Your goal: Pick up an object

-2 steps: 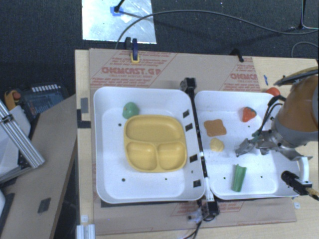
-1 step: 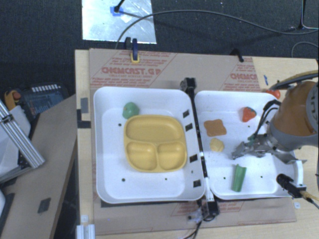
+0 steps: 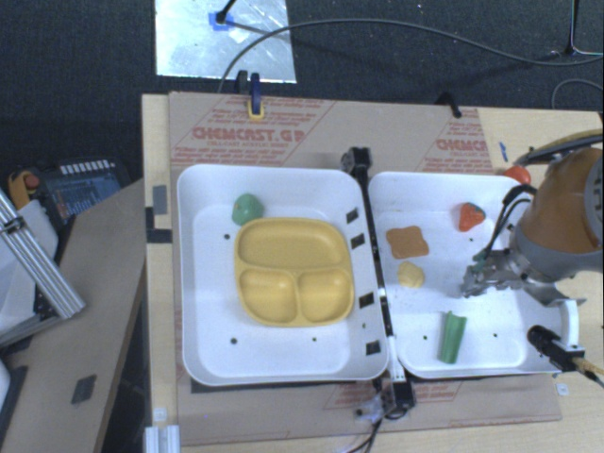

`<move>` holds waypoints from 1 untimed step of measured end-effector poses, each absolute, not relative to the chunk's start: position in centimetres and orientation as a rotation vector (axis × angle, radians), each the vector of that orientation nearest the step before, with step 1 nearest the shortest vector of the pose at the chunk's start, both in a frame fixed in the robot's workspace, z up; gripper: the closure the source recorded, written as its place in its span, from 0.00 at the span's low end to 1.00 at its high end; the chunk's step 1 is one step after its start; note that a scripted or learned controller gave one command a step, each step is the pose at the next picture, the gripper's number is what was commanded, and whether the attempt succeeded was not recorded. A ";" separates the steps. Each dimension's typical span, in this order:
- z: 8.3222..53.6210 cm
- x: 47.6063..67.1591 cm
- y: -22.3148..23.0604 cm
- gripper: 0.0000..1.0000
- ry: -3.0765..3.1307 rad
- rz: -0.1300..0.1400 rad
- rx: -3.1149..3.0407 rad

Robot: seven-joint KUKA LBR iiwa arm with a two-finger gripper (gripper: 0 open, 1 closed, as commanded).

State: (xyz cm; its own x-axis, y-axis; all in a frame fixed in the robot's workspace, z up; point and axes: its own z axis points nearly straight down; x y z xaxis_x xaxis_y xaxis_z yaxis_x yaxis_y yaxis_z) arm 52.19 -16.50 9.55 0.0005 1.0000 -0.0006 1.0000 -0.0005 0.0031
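Where the bench shows between the bins: brown cardboard printed with red lettering, under two glossy, shallow white bins with rounded corners. Left bin (image 3: 203, 347): a smooth yellow divided plate (image 3: 293, 272) with three compartments, and a rounded green lump (image 3: 248, 208) touching its far left corner. Right bin (image 3: 425, 196): a flat tan slab (image 3: 408, 243) like toast, a small pale yellow lump (image 3: 411, 275) just below it, an orange-red piece (image 3: 471, 217) nearer the far right, a green cylinder (image 3: 451, 337) lying towards the near edge. Beyond the bench, dark carpet, trailing cables and a crinkled silver sheet. Gripper (image 3: 475, 280) low over the right bin's floor, right of the yellow lump and apart from it; metal tips blurred, so cannot tell how far open, perhaps nothing between them
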 end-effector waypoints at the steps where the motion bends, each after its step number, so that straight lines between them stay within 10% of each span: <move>1: 15.6 51.7 -17.0 1.00 2.216 0.005 2.217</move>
State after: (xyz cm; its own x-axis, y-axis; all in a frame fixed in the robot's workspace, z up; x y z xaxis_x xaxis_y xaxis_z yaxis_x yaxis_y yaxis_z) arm 51.68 -16.99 15.59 0.0005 1.0000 -0.0024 1.0000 -0.0005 0.0069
